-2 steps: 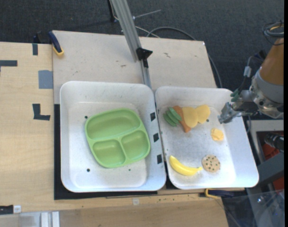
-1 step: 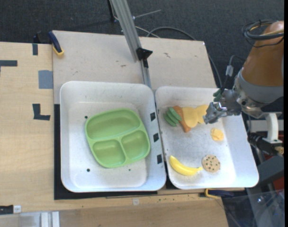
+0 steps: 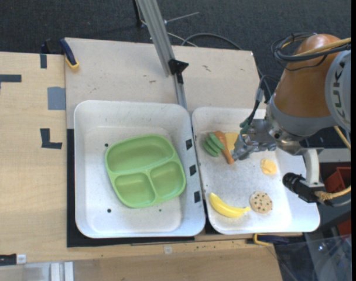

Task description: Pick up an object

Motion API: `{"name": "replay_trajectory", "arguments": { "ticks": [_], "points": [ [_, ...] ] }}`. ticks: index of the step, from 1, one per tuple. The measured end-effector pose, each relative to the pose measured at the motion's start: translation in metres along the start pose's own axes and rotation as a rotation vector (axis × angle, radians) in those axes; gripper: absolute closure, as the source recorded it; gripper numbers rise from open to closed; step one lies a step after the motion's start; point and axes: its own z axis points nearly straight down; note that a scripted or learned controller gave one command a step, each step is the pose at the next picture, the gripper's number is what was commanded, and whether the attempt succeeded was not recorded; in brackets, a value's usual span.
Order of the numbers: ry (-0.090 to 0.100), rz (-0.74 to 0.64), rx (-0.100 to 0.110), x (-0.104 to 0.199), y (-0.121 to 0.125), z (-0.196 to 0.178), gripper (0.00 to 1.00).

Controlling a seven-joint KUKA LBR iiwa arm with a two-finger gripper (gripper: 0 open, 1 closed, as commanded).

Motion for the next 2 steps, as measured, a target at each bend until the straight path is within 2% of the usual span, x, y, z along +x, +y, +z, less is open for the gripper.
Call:
{"name": "replay_trajectory", "arguments": {
  "ticks": [1,2],
  "points": [
    [-0.001,0.001,0.000,0.044,0.004,0.007,1.00],
    [0.000,-0.001,0.000,0.102,-0.003,0.012,1.00]
  ]
}}
